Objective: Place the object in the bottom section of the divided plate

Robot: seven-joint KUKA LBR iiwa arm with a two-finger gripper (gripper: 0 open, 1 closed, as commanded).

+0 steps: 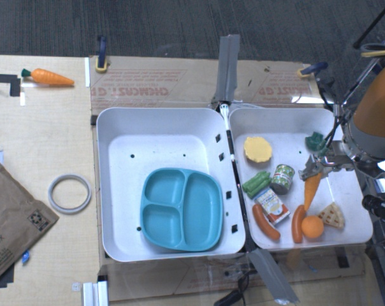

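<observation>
Pinching the top of a carrot (311, 190), my gripper (317, 166) hangs over the right bin (364, 228), and the carrot dangles from my fingers (310, 169) with its narrow end pointing down toward the bin floor. Just below the carrot's tip lie an orange ball (312, 227) and a red sausage (297, 222), with a wedge of bread (333, 217) beside them. Left of my fingers stands a small green can (282, 178), and past it lie a green pod (256, 183), a little carton (272, 206) and a second sausage (266, 222). Up and to the left of my grip sits a round yellow piece (258, 149), and a dark green scrap (315, 140) lies just above my fingers. The blue divided plate (181, 209) rests well to my left, in the left bin (116, 139), across the wall between the two bins. Far beyond that, on the bench (39, 139), lie another carrot (48, 77) and a roll of tape (69, 192).
</observation>
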